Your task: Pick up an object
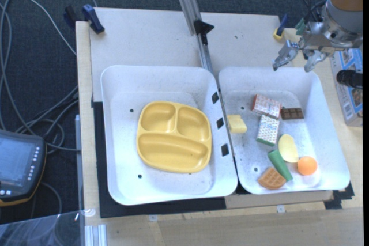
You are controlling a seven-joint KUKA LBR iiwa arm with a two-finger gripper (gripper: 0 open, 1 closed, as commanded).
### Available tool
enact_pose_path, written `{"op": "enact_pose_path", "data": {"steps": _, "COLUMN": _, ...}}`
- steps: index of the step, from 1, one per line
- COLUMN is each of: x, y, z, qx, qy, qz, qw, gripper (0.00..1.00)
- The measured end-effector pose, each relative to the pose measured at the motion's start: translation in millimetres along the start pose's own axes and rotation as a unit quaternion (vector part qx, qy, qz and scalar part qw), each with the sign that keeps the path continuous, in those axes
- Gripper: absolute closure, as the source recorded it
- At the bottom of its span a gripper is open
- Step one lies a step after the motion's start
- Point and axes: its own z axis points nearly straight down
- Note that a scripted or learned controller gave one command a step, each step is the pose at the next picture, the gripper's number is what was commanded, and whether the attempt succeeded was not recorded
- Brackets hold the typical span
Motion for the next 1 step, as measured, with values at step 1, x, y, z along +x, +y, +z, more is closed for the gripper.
{"op": "enact_pose_path", "data": {"steps": 1, "x": 0.1, "y": 0.0, "z": 0.0, "qx": 0.000, "qy": 0.000, "qz": 0.000, "qw": 1.0000, "gripper": 0.00}}
